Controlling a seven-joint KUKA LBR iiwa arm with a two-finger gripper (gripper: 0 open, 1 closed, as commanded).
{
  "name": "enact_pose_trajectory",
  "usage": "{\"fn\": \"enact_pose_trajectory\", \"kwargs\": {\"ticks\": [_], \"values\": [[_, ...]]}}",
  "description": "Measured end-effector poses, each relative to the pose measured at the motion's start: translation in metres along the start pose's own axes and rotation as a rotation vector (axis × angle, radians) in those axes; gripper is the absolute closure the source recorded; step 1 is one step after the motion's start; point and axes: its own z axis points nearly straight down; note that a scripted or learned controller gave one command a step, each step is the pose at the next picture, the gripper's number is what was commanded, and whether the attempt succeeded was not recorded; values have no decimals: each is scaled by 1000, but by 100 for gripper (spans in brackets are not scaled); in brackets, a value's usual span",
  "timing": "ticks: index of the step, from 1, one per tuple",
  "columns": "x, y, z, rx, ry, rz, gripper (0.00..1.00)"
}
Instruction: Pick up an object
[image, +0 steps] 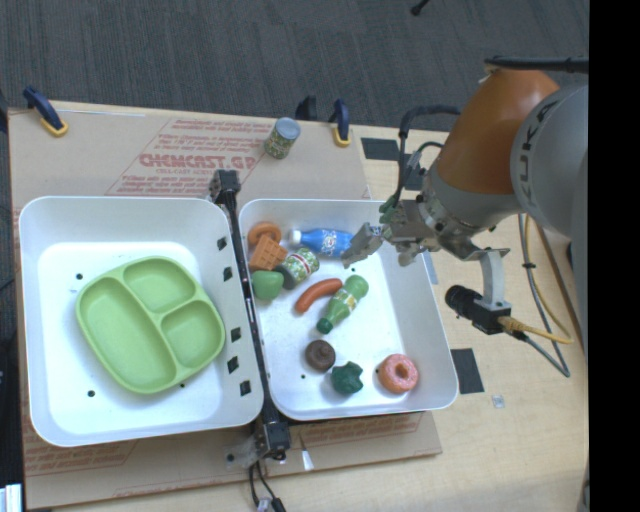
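The grey two-finger gripper (362, 247) hangs over the right white bin (425, 330), just above the green plastic bottle (342, 304) and beside the blue-labelled white bottle (324, 240). Its fingers stand slightly apart with nothing between them. The red sausage (318, 294) lies left of the green bottle; the pink doughnut (398, 374) sits well below.

Lying loose in the right bin (425, 300): blue bottle (325, 240), green bottle (342, 303), sausage (318, 294), donuts (398, 374), broccoli (347, 378).
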Motion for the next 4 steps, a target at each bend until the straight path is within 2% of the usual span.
{"fn": "enact_pose_trajectory", "kwargs": {"ticks": [1,2,3,4], "values": [[48,-62,23,0,-1,-3,0],[-25,-46,156,-1,-1,0,0],[-25,-46,146,0,-2,-7,100],[-52,-17,6,-5,-2,0,100]]}}
